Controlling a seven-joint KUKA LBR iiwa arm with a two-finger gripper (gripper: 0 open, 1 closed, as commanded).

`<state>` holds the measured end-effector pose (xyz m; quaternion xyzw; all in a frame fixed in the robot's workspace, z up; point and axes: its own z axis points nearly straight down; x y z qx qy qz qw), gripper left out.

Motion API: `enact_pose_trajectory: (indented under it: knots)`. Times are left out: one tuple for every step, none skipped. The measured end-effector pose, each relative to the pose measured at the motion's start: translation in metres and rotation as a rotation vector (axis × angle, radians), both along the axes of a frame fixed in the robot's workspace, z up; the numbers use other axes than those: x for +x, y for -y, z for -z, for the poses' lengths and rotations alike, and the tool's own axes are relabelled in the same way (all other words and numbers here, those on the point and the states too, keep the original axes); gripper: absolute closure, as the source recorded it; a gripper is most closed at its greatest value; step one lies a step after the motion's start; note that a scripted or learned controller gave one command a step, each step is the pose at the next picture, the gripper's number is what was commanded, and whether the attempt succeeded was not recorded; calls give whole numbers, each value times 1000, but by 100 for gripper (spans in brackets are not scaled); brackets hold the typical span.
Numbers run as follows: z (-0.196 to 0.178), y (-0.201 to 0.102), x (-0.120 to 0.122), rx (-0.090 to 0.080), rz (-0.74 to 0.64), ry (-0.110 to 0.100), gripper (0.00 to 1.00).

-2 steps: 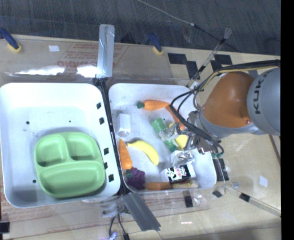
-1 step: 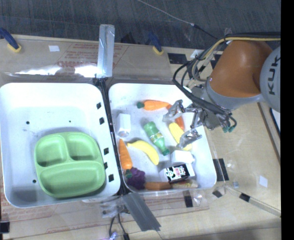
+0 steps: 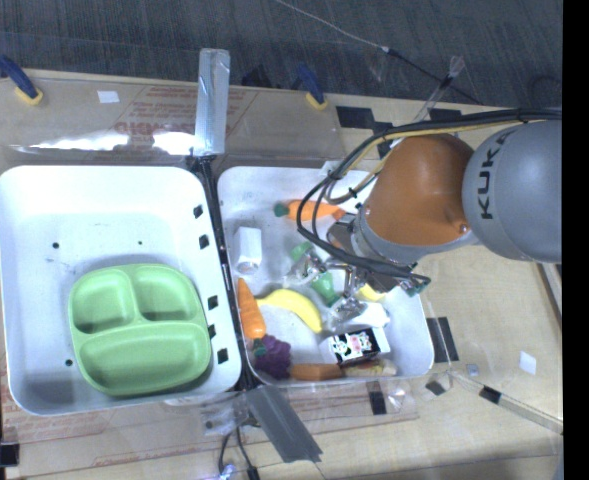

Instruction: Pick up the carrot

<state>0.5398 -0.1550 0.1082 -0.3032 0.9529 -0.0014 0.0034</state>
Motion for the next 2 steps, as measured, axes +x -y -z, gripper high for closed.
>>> enact_pose_trajectory:
  knots:
    - [-113, -39, -27, -2, -165, 2, 0]
    - [-100, -5, 21, 0, -254, -6, 0]
